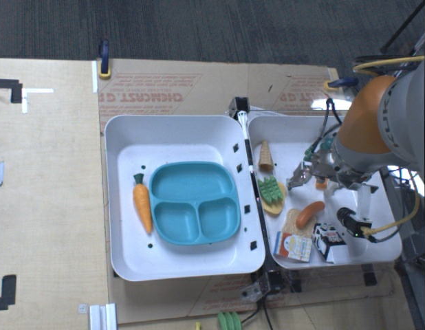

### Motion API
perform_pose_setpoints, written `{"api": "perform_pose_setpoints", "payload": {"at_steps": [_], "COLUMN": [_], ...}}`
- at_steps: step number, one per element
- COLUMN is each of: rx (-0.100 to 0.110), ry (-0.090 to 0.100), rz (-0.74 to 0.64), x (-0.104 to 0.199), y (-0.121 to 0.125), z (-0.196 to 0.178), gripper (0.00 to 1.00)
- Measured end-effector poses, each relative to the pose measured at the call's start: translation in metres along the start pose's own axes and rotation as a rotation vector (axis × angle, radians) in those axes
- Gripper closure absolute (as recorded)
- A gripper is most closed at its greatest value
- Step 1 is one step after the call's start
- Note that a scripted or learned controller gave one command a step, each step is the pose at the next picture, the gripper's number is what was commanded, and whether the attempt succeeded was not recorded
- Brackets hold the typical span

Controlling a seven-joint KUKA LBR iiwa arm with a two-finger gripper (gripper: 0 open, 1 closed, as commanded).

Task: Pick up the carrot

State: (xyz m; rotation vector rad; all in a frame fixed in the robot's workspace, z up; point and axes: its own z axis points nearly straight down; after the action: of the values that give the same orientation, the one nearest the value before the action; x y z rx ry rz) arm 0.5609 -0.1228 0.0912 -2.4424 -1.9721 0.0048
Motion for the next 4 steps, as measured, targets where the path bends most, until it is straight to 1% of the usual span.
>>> {"api": "perform_pose_setpoints", "payload": {"at_steps": [1, 2, 3, 4], "rx": [0.002, -0.001, 0.000, 0.005], "ry": [0.001, 0.000, -0.001, -0.003], "rz": [0.191, 0.377, 0.404, 0.399], "x": [0.012, 0.018, -0.048, -0.048], "y": [-0.030, -0.068, 0.013, 0.012], "z": [0.000, -0.100, 0.001, -0.007], "gripper": [0.00, 0.00, 0.00, 1.00]}}
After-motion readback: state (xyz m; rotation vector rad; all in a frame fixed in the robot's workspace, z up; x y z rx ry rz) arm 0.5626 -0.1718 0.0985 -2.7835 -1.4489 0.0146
